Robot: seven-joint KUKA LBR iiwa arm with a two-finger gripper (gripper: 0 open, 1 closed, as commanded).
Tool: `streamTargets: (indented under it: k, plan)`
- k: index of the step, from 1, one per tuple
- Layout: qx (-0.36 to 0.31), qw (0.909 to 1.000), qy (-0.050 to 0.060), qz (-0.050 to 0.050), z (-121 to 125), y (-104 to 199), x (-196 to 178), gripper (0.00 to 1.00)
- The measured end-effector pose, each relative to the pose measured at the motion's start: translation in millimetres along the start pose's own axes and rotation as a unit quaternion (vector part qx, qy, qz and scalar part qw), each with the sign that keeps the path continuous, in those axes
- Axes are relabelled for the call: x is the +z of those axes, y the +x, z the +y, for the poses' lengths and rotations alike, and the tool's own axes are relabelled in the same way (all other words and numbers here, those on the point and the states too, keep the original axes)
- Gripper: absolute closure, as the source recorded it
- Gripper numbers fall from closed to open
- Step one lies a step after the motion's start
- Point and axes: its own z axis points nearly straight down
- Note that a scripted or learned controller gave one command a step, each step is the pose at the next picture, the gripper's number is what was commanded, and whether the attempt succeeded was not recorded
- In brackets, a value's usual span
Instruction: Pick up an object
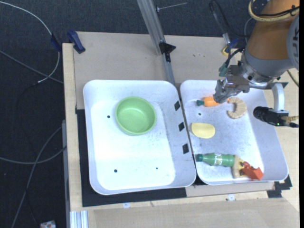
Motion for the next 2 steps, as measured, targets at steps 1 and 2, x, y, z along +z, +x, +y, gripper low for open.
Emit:
streamTargets:
  k: [1, 2]
  plan:
    - [0.000, 1.0000, 0.001, 0.000, 9, 48, 0, 1.00]
    - [0.001, 1.0000, 0.001, 0.000, 25, 89, 10, 1.00]
